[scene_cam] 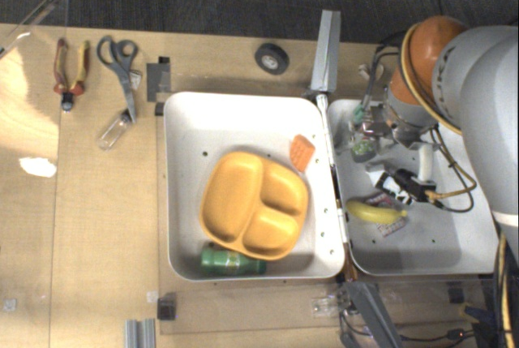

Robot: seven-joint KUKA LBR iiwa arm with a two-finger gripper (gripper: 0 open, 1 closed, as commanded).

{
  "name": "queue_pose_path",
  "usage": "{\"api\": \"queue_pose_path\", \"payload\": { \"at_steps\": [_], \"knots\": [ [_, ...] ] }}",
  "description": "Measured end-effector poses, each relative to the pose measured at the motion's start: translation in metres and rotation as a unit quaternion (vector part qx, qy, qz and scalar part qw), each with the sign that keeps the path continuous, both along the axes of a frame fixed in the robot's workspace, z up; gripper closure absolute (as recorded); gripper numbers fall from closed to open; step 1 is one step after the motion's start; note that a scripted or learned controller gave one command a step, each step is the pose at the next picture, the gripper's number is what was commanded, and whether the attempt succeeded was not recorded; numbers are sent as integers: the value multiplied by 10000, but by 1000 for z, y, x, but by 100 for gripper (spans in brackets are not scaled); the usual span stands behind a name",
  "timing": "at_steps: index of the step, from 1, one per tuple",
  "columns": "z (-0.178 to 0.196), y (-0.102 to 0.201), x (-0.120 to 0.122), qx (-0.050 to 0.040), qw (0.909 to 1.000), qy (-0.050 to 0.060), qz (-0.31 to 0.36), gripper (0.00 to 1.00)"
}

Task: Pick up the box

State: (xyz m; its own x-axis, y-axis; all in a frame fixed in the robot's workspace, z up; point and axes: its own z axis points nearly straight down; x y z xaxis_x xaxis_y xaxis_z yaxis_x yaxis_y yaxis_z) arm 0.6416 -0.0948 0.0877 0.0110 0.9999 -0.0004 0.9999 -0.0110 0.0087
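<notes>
A small orange box (302, 152) lies in the left bin (182, 176), close to its right wall and just above the rim of a yellow divided plate (255, 204). My gripper (365, 135) is down in the upper left corner of the right bin (454, 253), on the other side of the wall from the box. A small greenish thing (362, 147) sits right at the gripper's tip; I cannot make out whether it is held.
A green can (231, 260) lies at the left bin's front edge below the plate. A banana (375, 212) and a small flat packet (394, 229) lie in the right bin. Scissors (122, 75), pliers (69, 70) and a tape roll (272, 58) rest on the bench.
</notes>
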Motion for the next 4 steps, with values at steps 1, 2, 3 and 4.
{"api": "queue_pose_path", "payload": {
  "at_steps": [1,2,3,4],
  "knots": [
    [-1,-16,18,-8,9978,13,664,0],
    [39,-61,-26,-15,9904,5,1381,0],
    [1,-3,-37,-16,9886,-20,1505,0],
    [15,-4,-33,-38,9884,-83,1514,100]
  ]
}}
